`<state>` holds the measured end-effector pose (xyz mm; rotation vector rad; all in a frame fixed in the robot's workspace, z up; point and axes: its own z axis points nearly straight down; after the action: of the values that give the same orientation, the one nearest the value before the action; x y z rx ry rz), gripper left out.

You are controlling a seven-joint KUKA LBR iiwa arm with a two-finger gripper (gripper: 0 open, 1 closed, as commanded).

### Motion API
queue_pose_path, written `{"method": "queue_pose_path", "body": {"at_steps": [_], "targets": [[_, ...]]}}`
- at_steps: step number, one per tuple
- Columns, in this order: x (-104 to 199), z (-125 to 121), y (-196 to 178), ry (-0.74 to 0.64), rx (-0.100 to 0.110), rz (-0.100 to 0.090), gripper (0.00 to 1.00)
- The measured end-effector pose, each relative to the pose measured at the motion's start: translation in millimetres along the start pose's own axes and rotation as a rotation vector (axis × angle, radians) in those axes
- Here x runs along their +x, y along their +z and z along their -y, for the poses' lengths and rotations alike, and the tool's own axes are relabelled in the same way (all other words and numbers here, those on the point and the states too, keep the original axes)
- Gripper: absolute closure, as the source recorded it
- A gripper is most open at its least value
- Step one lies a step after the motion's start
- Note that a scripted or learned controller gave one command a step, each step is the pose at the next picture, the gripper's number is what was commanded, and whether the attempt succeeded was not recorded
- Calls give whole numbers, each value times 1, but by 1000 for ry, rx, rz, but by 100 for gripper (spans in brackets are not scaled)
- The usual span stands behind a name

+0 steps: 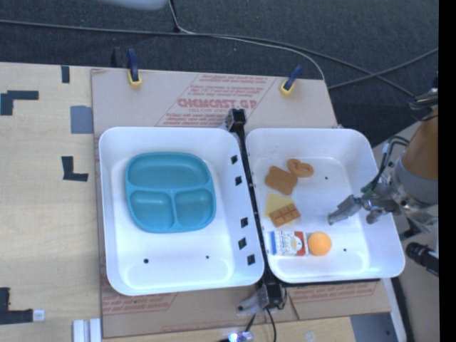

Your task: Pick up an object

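1. In the left bin [114,262] you have one blue divided plate [171,192] with three compartments. It looks like stiff, smooth plastic, wide and low, so I think it is hard to take with two fingers, except at its rim.
2. In the right bin [356,148] you have five small things. Near the divider: one brown toast-shaped piece [281,179], one yellow waffle-like piece [282,209] just below it, and one small white and red carton [286,243] near the front wall.
3. A little further right: one brown pretzel [301,167], just beside the toast piece, and one orange ball [320,244], just beside the carton.
4. All five look like light toy food. The flat pieces lie low, so you take them by their edges. The ball is round and probably slippery; close across its middle.
5. The gripper [340,214] hangs over the right bin, to the right of the waffle piece and above the ball, and grasps nothing. I cannot tell how its jaws stand.
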<state>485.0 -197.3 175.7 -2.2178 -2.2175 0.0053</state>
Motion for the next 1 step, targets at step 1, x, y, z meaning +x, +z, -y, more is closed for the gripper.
{"method": "queue_pose_path", "body": {"at_steps": [1], "targets": [[-3, -1, 63, 0, 1, -1, 0]]}}
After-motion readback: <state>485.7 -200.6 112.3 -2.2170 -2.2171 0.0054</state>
